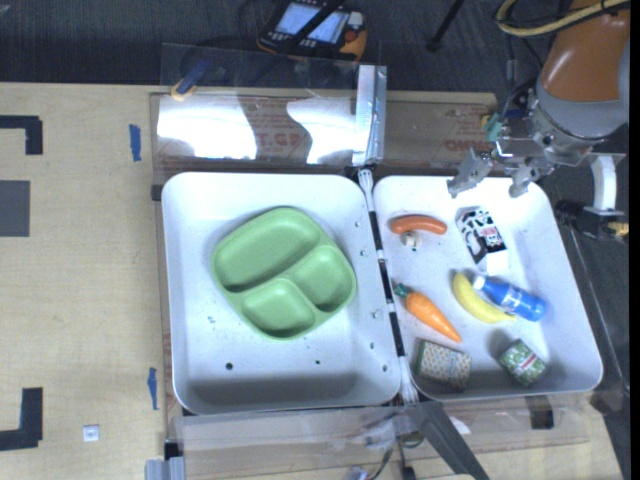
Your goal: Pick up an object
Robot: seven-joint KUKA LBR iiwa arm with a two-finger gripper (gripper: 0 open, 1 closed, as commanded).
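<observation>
So your claw (494, 176) hangs spread open, gripping nothing, over the right bin's (570, 268) back rim, just behind the cow-print carton (482, 232).

Two bins (190, 298), one plate (283, 269), seven items (431, 311)

Legible text, my survey: none. The black-and-white carton (482, 231) in the right bin (570, 268) carries print too small for me to read. The green can (523, 361) bears a blurred label. The lit screen of the handheld pendant (312, 24) beyond the bins is unreadable.
</observation>
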